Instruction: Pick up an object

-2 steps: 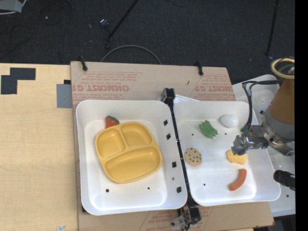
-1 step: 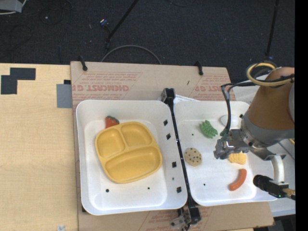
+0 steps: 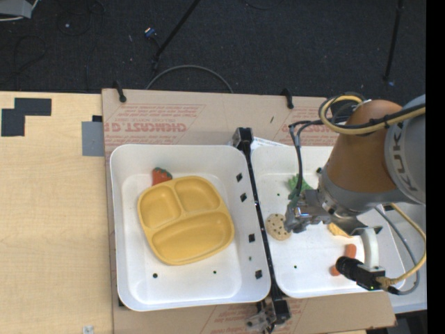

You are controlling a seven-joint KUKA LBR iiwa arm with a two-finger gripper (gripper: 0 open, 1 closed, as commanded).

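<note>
My gripper [image 3: 297, 221] reaches down into the right bin [image 3: 306, 284], near its left side. A round tan cookie [image 3: 278, 226] lies on the bin floor just left of the gripper. A green leafy item [image 3: 299, 184] sits right above the gripper, partly hidden by the arm. To the right, under the arm, a yellow-orange piece [image 3: 341, 230] and an orange item [image 3: 350, 251] lie on the bin floor. A small red-orange piece [image 3: 336, 271] rests near the front.
The left bin [image 3: 132, 284] holds a yellow divided plate [image 3: 185, 218] with a red and green item [image 3: 160, 175] at its back left edge. A black divider [image 3: 254, 214] separates the bins. Black cables and a white hose hang off the arm over the right bin.
</note>
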